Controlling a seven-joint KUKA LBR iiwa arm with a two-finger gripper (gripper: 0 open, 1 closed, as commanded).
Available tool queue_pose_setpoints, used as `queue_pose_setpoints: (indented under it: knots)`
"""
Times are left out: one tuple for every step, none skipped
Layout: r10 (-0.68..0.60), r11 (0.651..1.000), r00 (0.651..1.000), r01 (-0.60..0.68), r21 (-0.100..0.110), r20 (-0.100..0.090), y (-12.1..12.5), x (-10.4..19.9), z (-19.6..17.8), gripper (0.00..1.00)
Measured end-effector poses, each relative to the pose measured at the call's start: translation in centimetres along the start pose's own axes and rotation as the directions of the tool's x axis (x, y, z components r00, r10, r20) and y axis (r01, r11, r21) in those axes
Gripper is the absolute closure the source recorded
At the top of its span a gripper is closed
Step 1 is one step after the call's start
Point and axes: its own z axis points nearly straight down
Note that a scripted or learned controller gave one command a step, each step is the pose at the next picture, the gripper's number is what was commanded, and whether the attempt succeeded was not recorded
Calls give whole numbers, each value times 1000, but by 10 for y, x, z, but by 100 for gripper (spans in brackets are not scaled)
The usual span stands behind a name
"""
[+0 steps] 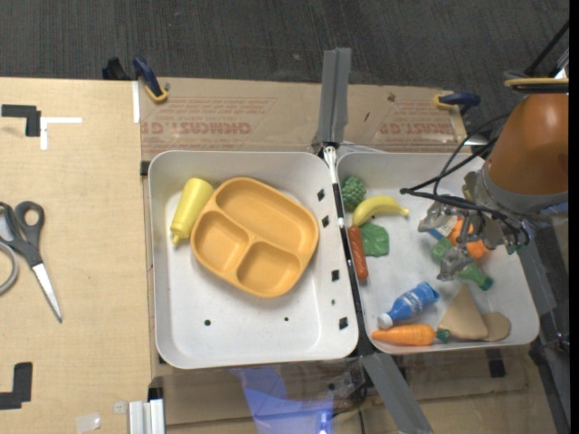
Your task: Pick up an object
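My gripper hangs over the right side of the right bin, below the arm's orange band. Small orange, blue and green pieces lie mixed right under it, and I cannot make out whether anything is held. Also in this bin are a banana, a broccoli floret, a green leaf, a red sausage, a blue-and-white bottle, a carrot and a beige wedge.
The left bin holds an orange divided plate and a yellow bottle at its upper left. Scissors lie on the bench far left. A grey divider stands behind the bins.
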Motion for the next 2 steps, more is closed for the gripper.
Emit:
queue_pose_setpoints:
  knots:
    - [-41, 999, 999, 41, -1, 0, -31, -10, 8, 0]
    - [-42, 999, 999, 42, -4, 4, -28, -12, -2, 100]
